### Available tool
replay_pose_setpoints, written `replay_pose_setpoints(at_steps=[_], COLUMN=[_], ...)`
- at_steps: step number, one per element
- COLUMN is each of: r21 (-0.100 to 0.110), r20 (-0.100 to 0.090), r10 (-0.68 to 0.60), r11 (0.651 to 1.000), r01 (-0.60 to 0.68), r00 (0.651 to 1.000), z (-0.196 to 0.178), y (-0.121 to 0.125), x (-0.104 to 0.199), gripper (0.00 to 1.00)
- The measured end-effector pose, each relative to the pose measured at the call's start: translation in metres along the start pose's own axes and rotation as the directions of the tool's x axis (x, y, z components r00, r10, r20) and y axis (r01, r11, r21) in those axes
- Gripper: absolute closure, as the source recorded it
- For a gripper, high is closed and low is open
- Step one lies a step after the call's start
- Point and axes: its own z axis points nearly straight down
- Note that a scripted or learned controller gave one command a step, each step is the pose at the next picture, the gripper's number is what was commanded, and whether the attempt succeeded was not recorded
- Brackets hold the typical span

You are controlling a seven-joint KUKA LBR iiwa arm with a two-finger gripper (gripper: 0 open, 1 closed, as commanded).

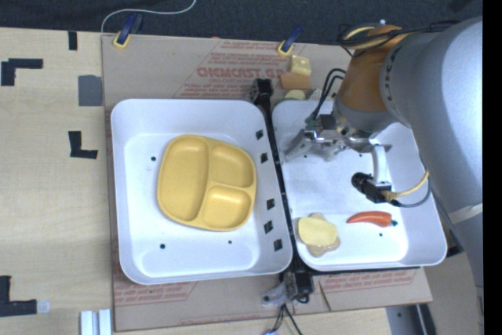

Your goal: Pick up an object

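The right bin [423, 247] holds a pale yellow slice-shaped toy food [317, 234] near its front left corner. A small red chili pepper [369, 219] lies to the right of the slice. My gripper [314, 143] is low over the back left part of this bin, well behind both items and apart from them. The grey arm with its orange band [362, 82] comes in from the right and covers the bin's back right part. Nothing shows in the gripper.
The left bin [129, 129] holds a yellow divided plate [205, 182]. A tan block [296, 74] and a pale round item [294, 96] sit on the cardboard behind the bins. A black connector with a yellow cable [370, 186] hangs over the right bin.
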Motion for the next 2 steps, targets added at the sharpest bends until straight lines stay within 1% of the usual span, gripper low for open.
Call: replay_pose_setpoints(at_steps=[1,2], r21=[0.000,0.000], r20=[0.000,0.000], r10=[-0.004,0.000], r11=[1.000,1.000], r01=[0.004,0.000], r00=[1.000,1.000], z=[0.000,0.001], y=[0.048,0.028], x=[-0.001,-0.003], gripper=[0.00,0.00])
